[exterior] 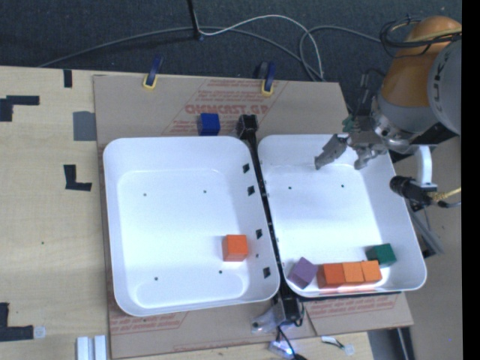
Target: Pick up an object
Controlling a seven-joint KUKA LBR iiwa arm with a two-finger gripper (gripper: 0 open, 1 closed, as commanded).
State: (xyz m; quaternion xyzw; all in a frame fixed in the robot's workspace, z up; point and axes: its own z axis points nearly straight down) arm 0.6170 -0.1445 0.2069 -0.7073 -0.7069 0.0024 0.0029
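We count two white bins on the table, the left bin (120, 201) and the right bin (409, 223). Taking the right bin as our landmark: the claw (343, 156) hangs over its far edge, fingers spread wide, nothing between them. Along its near wall lie one purple block (302, 272), three orange blocks (349, 274) in a row, and one green block (382, 254). One orange cube (235, 247) sits in the left bin. One blue cube (209, 123) rests beyond both bins.

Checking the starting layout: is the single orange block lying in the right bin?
No, the orange block sits alone in the left bin, near its lower right corner.
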